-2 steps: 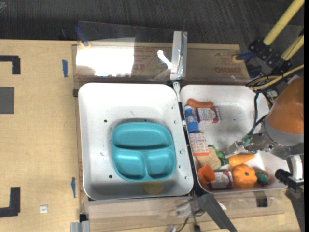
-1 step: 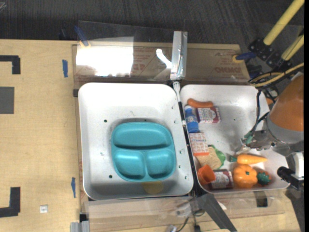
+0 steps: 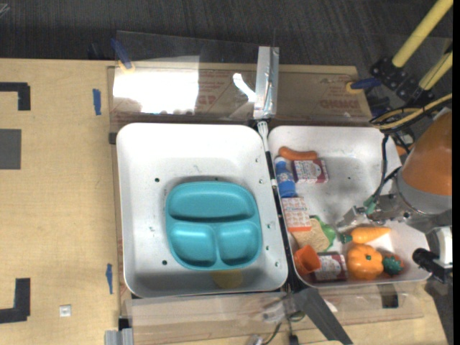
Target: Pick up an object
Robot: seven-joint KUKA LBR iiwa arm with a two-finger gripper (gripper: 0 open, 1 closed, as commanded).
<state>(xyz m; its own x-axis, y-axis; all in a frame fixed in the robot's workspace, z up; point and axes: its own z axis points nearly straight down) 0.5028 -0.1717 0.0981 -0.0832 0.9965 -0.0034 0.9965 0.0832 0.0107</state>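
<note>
Carrot [image 3: 370, 233] lies crosswise, tip toward gripper [image 3: 357, 215], r. bin [image 3: 345, 139].

The right bin [image 3: 359, 139] holds a jumble of toy food along its left and front sides. A hot dog [image 3: 297, 153] lies at the back, a blue bottle [image 3: 285, 178] below it beside a white carton [image 3: 309, 170]. Nearer the front lie a carrot [image 3: 370, 233], a pumpkin [image 3: 364, 261], a red cup [image 3: 305, 259] and a can [image 3: 329, 266] on its side
</note>
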